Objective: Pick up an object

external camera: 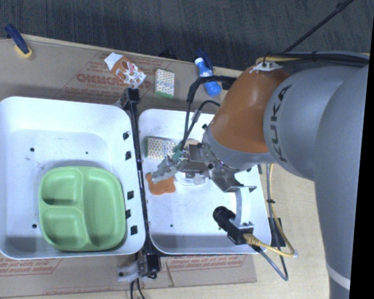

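Altogether two white bins point(21, 115), one green tray point(82, 207), one orange object point(162, 185)

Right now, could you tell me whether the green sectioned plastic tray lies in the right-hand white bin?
No, the green sectioned plastic tray lies in the left white bin.

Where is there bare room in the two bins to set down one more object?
Left bin: bare floor above the green tray. Right bin: bare floor along its near wall, below the orange object. Its middle is crowded by the gripper, orange object and patterned packet.
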`<state>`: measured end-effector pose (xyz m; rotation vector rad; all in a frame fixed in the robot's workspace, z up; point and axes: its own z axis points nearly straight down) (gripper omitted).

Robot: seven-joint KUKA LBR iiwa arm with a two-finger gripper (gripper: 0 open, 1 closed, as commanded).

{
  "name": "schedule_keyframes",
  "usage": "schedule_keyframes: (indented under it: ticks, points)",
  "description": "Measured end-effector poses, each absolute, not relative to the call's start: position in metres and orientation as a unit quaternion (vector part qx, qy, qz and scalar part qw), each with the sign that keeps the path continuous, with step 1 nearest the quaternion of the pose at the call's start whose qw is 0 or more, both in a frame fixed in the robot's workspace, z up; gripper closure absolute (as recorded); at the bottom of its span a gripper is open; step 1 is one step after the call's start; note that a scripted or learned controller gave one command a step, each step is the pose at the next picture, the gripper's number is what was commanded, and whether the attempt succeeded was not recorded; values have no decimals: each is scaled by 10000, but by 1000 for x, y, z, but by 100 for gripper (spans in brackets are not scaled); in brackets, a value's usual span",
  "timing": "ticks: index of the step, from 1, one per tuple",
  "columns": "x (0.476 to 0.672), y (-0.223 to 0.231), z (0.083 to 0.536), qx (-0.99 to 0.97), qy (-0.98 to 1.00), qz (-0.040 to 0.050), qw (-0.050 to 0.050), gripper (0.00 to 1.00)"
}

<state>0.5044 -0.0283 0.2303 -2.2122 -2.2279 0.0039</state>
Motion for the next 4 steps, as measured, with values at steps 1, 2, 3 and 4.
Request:
schedule_keyframes:
  ticks: [1,2,3,4]
  points:
    - [535,-137,174,-7058,-7084,16,8,0]
    - [503,-56,223,-7040,-7102,7,10,0]
    - [503,-57,222,-7044,-7098,10,9,0]
    - [503,-57,222,-7044,-7098,10,9,0]
